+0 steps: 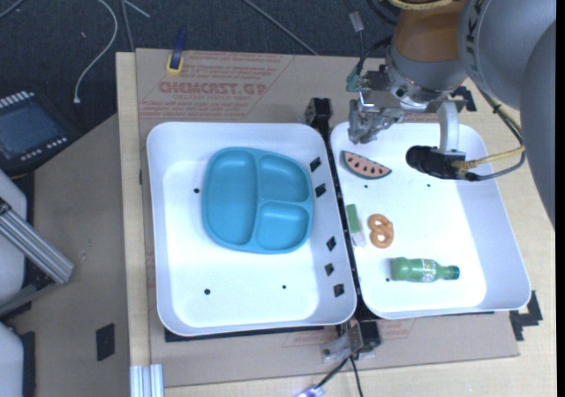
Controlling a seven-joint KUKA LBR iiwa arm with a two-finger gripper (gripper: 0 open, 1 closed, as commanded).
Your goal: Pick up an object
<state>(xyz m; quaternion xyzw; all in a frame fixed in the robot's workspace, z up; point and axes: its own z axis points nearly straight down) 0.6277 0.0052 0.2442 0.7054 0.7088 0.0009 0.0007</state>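
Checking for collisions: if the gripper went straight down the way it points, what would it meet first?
Probably the bare floor of the right bin near its top-left corner. The gripper hangs just above the watermelon slice, which seems slightly off its line; depth is unclear.

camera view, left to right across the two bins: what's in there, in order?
Blue divided plate → small green piece by the divider → pretzel → green bottle. Skipping the watermelon slice: it overlaps the green piece and pretzel in x.

Both white bins (177,210) look like smooth, slightly glossy plastic. The blue divided plate (258,199) at centre left is matt plastic. Lower right, the green bottle (422,271) shines. Beneath everything lies dull brown cardboard (229,82).
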